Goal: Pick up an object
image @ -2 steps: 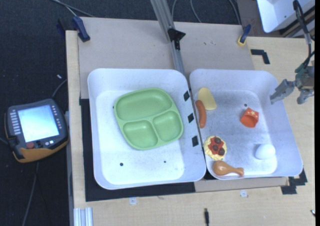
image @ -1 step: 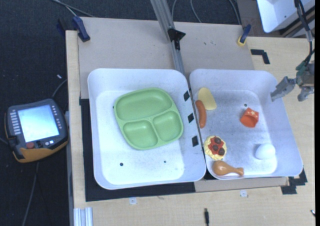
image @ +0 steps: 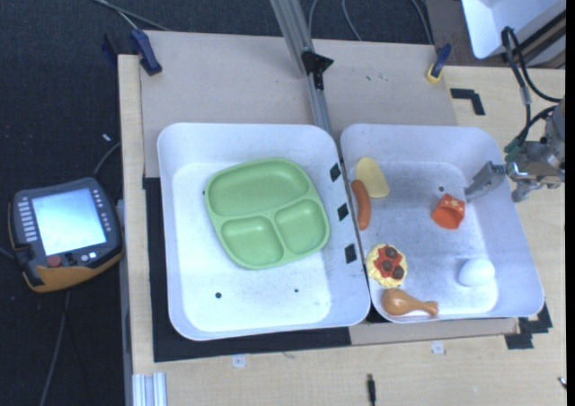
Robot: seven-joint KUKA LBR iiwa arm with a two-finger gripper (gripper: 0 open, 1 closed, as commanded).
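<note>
The left bin point(image: 180, 242) holds a green divided plate point(image: 267, 213). The right bin point(image: 512, 242) holds a sausage point(image: 362, 203), a yellow piece point(image: 372, 177), a small pizza point(image: 387, 264), a drumstick point(image: 409, 304), a white egg point(image: 475, 272) and an orange cup point(image: 448, 212). The gripper point(image: 490, 179) is partly cut off at the surface's right edge, just beside the cup; whether it is released or clenched cannot be told.

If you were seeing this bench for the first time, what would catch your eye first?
The green divided plate in the left bin stands out most. In the right bin lie toy foods: a sausage, a small pizza, a drumstick, an orange piece. The gripper reaches in beside that orange piece.
</note>
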